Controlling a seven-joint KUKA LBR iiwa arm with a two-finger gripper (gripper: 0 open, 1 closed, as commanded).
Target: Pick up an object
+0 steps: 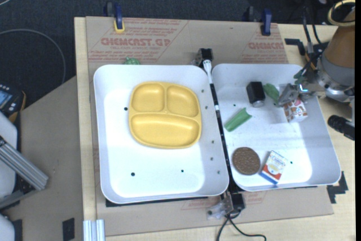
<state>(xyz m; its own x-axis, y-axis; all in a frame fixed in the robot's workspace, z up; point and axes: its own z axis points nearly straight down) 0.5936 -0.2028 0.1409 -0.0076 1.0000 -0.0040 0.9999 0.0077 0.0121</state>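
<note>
My gripper [293,93] hangs over the upper right part of the right bin [316,175], reaching in from the right edge. Directly below it lies a crumpled red and white wrapper [296,112]; I cannot make out whether they touch. Just left of the gripper is a small green piece [272,91], and beside that a black cylinder [255,93]. A green stick [237,119] lies toward the bin's left side. A brown round disc [246,160] and a small white, red and blue packet [274,166] rest near the front.
The left bin [113,166] holds a yellow divided plate [165,114]. The arm's orange band [341,48] and grey wrist sit above the right bin's far right corner. Blue clamps [118,15] hold the cardboard base at the back.
</note>
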